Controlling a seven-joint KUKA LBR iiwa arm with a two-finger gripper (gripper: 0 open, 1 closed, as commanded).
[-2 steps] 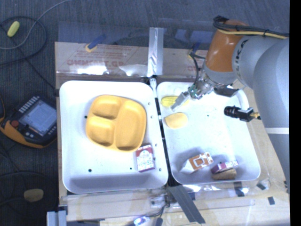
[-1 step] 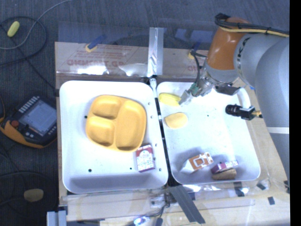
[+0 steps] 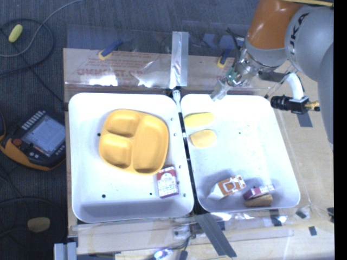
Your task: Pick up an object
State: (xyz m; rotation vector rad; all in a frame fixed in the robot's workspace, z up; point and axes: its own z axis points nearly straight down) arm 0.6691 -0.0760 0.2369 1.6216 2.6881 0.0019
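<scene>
The right bin [image 3: 271,145] holds two pale yellow pieces near its far left corner: a long one [image 3: 198,118] and a rounder one [image 3: 203,138]. At that bin's near side lie a small orange and white box [image 3: 230,186] and a brown and red item [image 3: 258,195]. In the left bin [image 3: 87,188] are a yellow divided plate [image 3: 134,140] and a small red box [image 3: 167,182]. My gripper [image 3: 218,94] hangs over the right bin's far rim, just beyond the long yellow piece, and I see nothing in it.
The two bins meet at a narrow ridge [image 3: 184,145]. A control pendant [image 3: 40,140] and cables lie on the floor at the left. A black fitting [image 3: 287,103] sticks out at the right bin's far right corner. Plastic sheeting [image 3: 135,69] lies behind the bins.
</scene>
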